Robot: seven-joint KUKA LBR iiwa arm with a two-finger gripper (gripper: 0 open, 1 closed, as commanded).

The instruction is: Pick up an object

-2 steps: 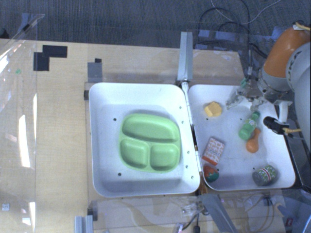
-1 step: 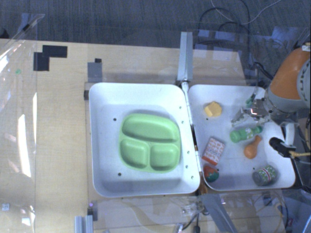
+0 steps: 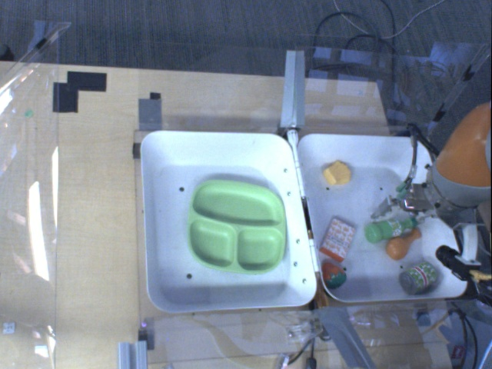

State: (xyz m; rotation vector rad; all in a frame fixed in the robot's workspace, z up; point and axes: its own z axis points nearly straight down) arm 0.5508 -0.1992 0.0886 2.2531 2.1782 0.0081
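Note:
My gripper [image 3: 400, 207] hangs low over the right bin [image 3: 361, 148], near its right side, with its thin metal fingers [image 3: 386, 205] spread open. Just beneath it lies a green bottle [image 3: 389, 230] on its side, and nothing is held between the fingers. An orange carrot-like piece [image 3: 403, 245] touches the bottle's lower right. A yellow chunk [image 3: 337, 173] rests toward the back of the bin. A red and white carton [image 3: 337, 238] lies left of the bottle. A red and green ball [image 3: 334, 275] sits at the front left corner, and a grey-green round object [image 3: 419, 277] at the front right.
The left bin [image 3: 165, 206] holds a green divided tray [image 3: 237, 225]. A metal divider [image 3: 302, 206] runs between the two bins. The arm's orange band [image 3: 467, 156] looms over the right bin's right wall. Cables trail behind the bench.

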